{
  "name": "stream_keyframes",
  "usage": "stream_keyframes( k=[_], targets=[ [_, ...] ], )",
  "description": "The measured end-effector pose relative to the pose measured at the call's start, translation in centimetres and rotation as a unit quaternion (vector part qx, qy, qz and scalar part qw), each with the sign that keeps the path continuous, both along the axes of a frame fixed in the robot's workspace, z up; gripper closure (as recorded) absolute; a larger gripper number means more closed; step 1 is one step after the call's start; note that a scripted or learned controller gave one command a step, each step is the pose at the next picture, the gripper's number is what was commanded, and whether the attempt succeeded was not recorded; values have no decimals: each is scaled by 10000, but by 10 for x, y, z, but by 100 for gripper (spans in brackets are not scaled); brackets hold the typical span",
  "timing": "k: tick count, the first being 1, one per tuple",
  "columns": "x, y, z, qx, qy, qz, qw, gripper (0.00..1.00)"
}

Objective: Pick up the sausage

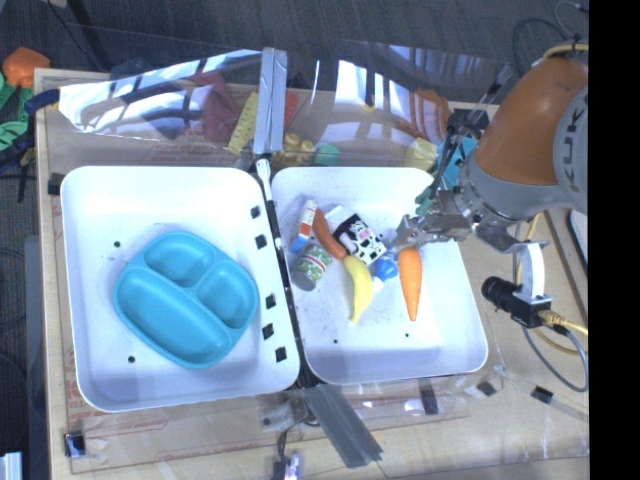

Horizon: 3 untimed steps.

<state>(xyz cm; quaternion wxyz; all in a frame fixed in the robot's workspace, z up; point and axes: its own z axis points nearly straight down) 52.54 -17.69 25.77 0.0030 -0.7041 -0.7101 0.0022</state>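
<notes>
Two white bins on cluttered bench

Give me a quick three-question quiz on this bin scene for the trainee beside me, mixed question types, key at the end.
1. True or false: the blue divided plate lies in the left bin.
2. Which item lies nearest the gripper? A) banana B) carrot C) small can
3. Fill in: the reddish-brown sausage lies in the ___ bin, between a tube and a black-and-white toy.

Key: 1 true; 2 B, the carrot's top sits just below the gripper; 3 right.
</notes>
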Motion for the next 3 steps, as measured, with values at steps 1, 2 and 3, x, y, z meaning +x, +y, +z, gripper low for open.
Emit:
stream_keyframes(
  k=[1, 2, 3],
  targets=[
    [30, 11, -165, 21, -4, 2105, 9776, 0],
    [30, 10, -157, 24, 8, 2120, 9773, 100],
    [25, 61, -87, 8, -27, 2833, 9590, 100]
  ],
)
